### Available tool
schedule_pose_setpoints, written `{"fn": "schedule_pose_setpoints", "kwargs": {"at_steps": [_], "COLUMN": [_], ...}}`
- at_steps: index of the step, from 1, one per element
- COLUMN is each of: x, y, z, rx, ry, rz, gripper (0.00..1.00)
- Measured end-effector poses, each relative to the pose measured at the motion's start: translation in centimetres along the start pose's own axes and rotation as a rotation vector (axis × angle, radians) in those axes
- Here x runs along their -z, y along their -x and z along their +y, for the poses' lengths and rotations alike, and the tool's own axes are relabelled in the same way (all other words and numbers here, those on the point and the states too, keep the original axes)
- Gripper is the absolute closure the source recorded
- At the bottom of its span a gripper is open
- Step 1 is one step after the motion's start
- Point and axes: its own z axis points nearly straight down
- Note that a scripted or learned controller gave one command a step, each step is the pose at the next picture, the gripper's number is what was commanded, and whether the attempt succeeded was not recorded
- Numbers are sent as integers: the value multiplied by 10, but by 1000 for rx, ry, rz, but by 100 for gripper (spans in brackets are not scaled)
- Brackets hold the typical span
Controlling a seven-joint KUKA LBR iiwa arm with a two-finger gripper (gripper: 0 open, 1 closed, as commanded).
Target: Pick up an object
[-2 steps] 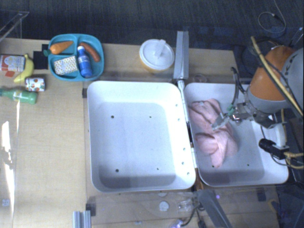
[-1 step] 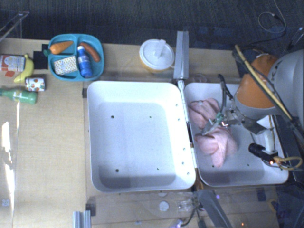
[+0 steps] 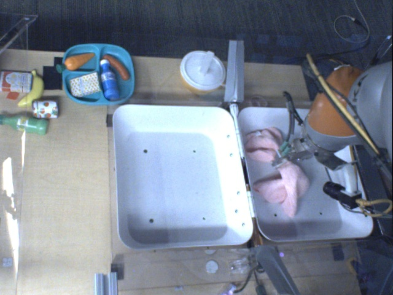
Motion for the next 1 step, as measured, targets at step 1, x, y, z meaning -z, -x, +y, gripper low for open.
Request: {"fn": "schedule_pose_setpoints", "kwargs": {"at_steps": [1], "x": [82], "y": [-72], "z": [52], "rx": [-65], "ry": [-19], "rz": [10], "gripper": [100]}}
